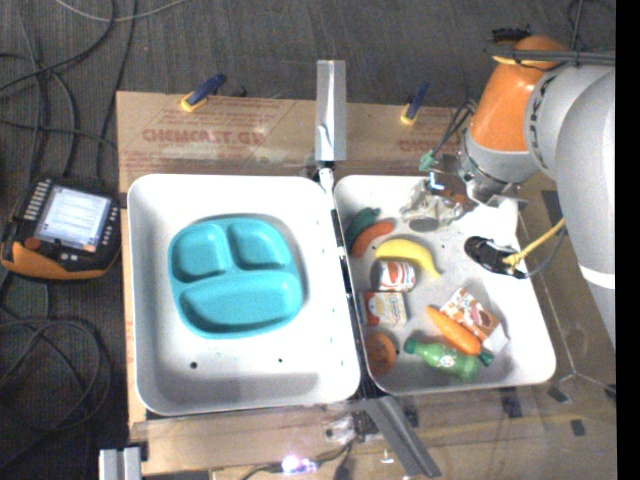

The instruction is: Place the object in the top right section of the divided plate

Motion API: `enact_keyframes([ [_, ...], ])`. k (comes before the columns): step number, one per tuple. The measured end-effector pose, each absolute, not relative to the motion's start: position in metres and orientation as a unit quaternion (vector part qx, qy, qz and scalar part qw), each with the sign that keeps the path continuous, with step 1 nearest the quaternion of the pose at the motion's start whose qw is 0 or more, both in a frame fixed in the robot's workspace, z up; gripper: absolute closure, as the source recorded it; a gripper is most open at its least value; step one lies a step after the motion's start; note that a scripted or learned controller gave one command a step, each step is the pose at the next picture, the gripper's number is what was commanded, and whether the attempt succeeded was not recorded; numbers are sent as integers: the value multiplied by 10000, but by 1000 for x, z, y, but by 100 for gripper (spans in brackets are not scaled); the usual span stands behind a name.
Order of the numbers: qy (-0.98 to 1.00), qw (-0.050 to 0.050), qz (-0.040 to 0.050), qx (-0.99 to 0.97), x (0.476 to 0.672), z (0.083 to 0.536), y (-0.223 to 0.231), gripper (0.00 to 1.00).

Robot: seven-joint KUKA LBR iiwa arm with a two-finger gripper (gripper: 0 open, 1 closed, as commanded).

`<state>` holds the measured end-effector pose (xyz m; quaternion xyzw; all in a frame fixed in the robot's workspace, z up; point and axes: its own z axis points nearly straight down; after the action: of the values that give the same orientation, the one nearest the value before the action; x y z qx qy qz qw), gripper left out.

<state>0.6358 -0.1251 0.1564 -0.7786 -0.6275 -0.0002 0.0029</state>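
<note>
Floor point(200, 28): dark carpet with loose cables across it.
Pendant point(65, 223): one, orange-edged with a lit screen, on the floor left of the bench.
Bench point(230, 138): a brown board with two white bins side by side.
Clamps: two, blue and yellow, on the far edge of the bench, one at the left point(203, 90) and one at the right point(414, 101).
Post point(330, 108): one metal upright behind the seam between the bins.
Left bin point(150, 298): holds one plate.
Plate point(238, 276): blue, lying flat, with three sections, two small on the far side and one large on the near side.
Top right section point(262, 243): bare blue.
Right bin point(520, 358): holds nine loose things.
Far group: one green piece point(365, 218), one sausage point(372, 235) touching it, and one banana point(408, 256) just beside.
Middle: two cans, one red and white point(395, 275) and one paler point(387, 308) just nearer.
Near side: one brown round thing point(380, 348), one green bottle point(445, 360), one carrot point(452, 330) and one box point(470, 313) touching the carrot.
Object to place: cannot tell which one, as all nine lie in the right bin, apart from the plate.
Arm point(510, 108): one, grey and orange, reaching in from the right.
Gripper point(432, 205): over the far part of the right bin, near the banana and sausage. Whether it is open or closed, I cannot tell.
</note>
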Motion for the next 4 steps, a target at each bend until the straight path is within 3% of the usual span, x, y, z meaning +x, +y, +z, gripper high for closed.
enact_keyframes([
  [1,-6019,11,14,-7985,655,183,-54,100],
  [3,-7025,-7,26,-7117,659,183,61,100],
  [4,-6322,-1,21,-7748,668,242,37,100],
])
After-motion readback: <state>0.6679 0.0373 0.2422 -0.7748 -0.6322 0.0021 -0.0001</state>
